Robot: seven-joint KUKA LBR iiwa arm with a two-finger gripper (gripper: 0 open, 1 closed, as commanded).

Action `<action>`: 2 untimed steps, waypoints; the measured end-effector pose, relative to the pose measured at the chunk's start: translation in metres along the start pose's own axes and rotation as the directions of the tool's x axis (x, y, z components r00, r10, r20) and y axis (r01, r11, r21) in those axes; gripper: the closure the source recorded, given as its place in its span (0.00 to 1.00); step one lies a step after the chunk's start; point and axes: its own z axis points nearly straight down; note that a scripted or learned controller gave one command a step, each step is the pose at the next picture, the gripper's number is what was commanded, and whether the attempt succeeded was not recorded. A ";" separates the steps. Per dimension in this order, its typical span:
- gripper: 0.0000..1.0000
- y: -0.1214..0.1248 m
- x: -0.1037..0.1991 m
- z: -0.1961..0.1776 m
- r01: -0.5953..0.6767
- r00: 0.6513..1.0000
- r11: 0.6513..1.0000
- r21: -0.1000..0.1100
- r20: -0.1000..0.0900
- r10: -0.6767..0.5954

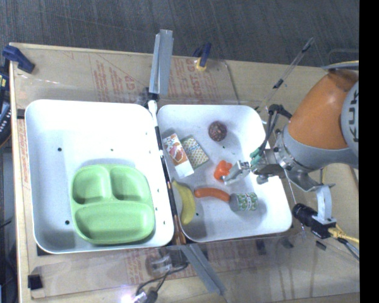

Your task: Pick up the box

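Camera view: the gripper (230, 176) hangs low over the right bin (275, 216), reaching in from the right w/ nothing seen between its fingers; whether they're spread or closed can't be told. An orange-red piece (222, 168) sits just left of the fingertips. The box (177, 154) lies further left by the bin's left wall, touching a patterned packet (196, 151). Below the gripper: a carrot-like stick (211, 194) & a green-white can (245, 201). A banana (186, 202) is lower left, a dark ball (217, 130) above. Left bin (44, 125) holds a green tray (112, 204).
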 end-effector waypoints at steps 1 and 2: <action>0.00 0.093 -0.005 0.033 0.217 0.976 0.976 -0.002 0.002 -0.217; 0.00 0.113 0.026 0.116 0.295 0.955 0.955 -0.017 0.018 -0.295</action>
